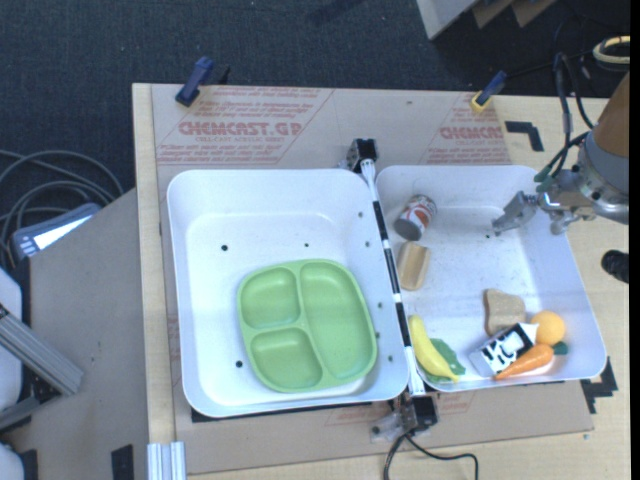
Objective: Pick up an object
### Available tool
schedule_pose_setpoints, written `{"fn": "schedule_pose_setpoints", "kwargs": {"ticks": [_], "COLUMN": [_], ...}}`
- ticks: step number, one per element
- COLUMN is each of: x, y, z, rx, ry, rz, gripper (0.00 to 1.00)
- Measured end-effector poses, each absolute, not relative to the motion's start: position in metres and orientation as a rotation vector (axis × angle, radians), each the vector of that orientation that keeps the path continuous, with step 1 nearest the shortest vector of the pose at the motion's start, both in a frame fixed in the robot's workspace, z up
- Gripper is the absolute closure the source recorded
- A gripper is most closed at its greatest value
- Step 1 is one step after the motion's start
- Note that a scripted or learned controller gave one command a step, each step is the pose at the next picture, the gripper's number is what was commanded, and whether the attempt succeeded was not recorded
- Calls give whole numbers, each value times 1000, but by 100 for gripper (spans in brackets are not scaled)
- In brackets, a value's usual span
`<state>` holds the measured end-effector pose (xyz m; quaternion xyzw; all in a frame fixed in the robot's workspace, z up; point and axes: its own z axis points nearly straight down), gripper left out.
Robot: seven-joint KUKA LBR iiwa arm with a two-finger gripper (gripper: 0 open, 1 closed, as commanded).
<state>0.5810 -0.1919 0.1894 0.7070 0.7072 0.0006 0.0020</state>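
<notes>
The right bin (470,183) holds several items. A small can (416,215) lies on its side near the far left corner, and a tan block (413,265) sits just below it. At the near edge lie a banana (430,349), a slice of bread (503,310), an orange (549,326), a carrot (526,361) and a black-and-white packet (503,346). My gripper (528,218) hangs over the bin's far right part, well right of the can. It is open, with nothing between its fingers.
The left bin (200,208) holds a green divided plate (305,323). A black clamp strip (385,258) runs along the rims where the bins meet. Cables (570,78) hang at the far right near the arm.
</notes>
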Motion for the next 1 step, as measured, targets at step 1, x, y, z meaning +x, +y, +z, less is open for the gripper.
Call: {"fn": "schedule_pose_setpoints", "kwargs": {"ticks": [1], "x": [504], "y": [-185], "z": [143], "rx": [2223], "ry": [2222], "rz": [-2], "gripper": [0]}}
